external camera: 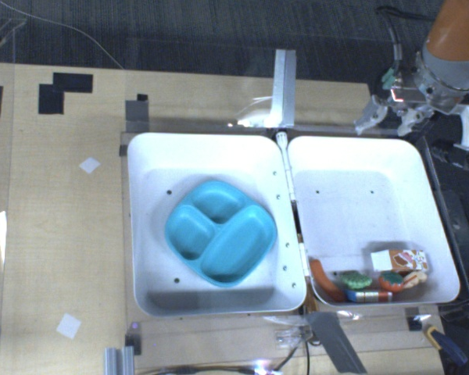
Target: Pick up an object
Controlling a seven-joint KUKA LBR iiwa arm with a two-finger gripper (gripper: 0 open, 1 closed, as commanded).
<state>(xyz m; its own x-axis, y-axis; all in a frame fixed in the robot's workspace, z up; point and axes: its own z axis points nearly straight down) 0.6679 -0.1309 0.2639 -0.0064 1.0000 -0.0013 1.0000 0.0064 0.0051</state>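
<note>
While the arm sits at the far right, the scene reads as follows.

Left bin (141,209): holds one blue divided tray (220,231) with three compartments, lying near the middle of the bin floor.

Right bin (359,170): bare over most of its floor; a small heap of objects (371,276) is bunched in its near right corner.

Heap contents: a white-and-red printed packet (402,261), a green round piece (356,280), an orange curved piece (322,277) and a red item (365,294), all touching or overlapping; finer detail is too small to tell.

Gripper (392,116): hovers above the far rim of the right bin, fingers spread apart with nothing between them.

Objects versus gripper: the heap lies well apart from the gripper, at the near side of the same bin.

Arm (453,30): grey wrist with orange band, entering from the far right.
</note>
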